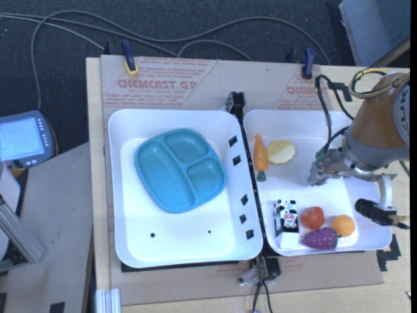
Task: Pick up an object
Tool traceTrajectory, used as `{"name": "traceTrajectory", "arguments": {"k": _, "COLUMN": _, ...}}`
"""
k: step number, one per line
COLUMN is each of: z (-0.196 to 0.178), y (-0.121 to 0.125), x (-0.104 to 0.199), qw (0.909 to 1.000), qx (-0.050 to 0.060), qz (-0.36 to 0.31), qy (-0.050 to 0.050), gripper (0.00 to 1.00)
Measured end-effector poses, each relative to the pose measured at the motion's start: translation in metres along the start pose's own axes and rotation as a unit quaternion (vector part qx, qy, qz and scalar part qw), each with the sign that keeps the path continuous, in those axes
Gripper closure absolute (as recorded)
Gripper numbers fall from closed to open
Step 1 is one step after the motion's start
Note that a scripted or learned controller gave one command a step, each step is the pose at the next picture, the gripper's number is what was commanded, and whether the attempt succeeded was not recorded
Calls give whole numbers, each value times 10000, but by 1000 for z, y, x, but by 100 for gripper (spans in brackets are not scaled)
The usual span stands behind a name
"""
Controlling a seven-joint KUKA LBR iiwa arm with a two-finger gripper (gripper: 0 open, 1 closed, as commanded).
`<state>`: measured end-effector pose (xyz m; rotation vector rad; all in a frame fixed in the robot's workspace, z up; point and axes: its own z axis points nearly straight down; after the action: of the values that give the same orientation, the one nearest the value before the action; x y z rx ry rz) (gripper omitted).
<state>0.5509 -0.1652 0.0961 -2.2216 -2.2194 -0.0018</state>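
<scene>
Purple toy grapes (320, 238) lie at the near edge of the right-hand shallow white bin (296, 124), touching a red toy tomato (313, 217) and sitting just beside a round orange toy fruit (343, 225). Left of that cluster rests a small black-and-white toy cow figure (286, 216). Farther back, a slim orange toy carrot (260, 154) lies along the bin's left wall, with a pale yellow chip-shaped toy piece (281, 152) just beside it. Reaching in from the right, the grey arm with its orange band (378, 119) lowers its two-finger gripper (320, 175) over bare white floor near the bin's middle, apart from every toy; whether its tips are spread or closed cannot be told, and nothing shows between them. In the left-hand shallow white bin (124, 194) sits a blue three-compartment plastic plate (180, 169).
</scene>
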Motion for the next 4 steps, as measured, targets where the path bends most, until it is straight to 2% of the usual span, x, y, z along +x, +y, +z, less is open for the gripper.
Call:
{"name": "traceTrajectory", "arguments": {"k": 2, "z": -117, "y": 9, "x": -11, "qw": 10000, "qx": -37, "qz": -8, "qy": -22, "gripper": 100}}
{"name": "traceTrajectory", "arguments": {"k": 3, "z": -142, "y": 10, "x": -11, "qw": 10000, "qx": -21, "qz": -13, "qy": -14, "gripper": 100}}
{"name": "traceTrajectory", "arguments": {"k": 4, "z": -133, "y": 24, "x": 48, "qw": 10000, "qx": 6, "qz": -39, "qy": 8, "gripper": 100}}
